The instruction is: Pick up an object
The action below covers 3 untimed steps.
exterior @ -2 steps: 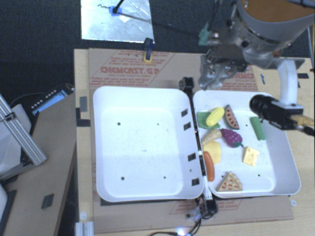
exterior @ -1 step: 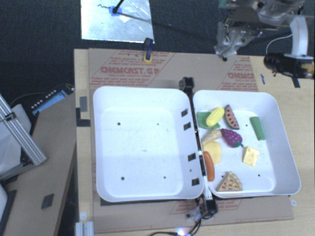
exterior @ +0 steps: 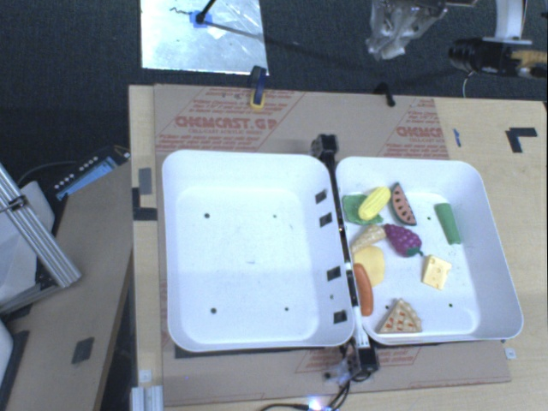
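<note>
Below the pincer (exterior: 396,34), the bench (exterior: 223,114) bears two white bins (exterior: 248,255) side by side on printed board.

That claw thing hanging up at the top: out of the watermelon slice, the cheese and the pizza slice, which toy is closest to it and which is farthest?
From the gripper, in the camera view:
1. Watermelon slice, near the right bin's far side.
2. Cheese, further down, mid-bin.
3. Pizza slice, by the bin's near edge.

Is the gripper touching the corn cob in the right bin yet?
Apart. The camera view shows the gripper beyond the bench's far edge, over the dark floor, while the corn cob lies in the right bin.
</note>
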{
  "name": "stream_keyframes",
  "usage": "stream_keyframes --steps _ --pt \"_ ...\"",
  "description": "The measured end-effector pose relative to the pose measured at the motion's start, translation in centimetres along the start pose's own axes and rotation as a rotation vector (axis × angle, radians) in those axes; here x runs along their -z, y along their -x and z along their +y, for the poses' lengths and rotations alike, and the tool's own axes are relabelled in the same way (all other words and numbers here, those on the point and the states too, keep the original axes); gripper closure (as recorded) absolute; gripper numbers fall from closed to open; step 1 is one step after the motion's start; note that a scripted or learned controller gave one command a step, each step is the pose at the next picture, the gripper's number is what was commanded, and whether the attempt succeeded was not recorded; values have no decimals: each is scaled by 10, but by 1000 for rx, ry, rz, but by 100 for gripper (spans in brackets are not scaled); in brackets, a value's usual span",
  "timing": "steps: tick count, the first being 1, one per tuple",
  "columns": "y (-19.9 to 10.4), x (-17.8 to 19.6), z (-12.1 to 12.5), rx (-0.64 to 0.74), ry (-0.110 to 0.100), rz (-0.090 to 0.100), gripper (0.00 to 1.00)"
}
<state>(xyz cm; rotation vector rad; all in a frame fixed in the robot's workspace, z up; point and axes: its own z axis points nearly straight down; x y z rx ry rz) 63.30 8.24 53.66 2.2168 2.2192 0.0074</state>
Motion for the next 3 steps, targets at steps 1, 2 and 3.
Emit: stream_keyframes --steps 1,2,3 --pt "-60 -83 -2 7 -11 0 100" --pt "-122 4 36 7 6 4 100" --pt "-154 -154 -30 6 -20 -3 100"
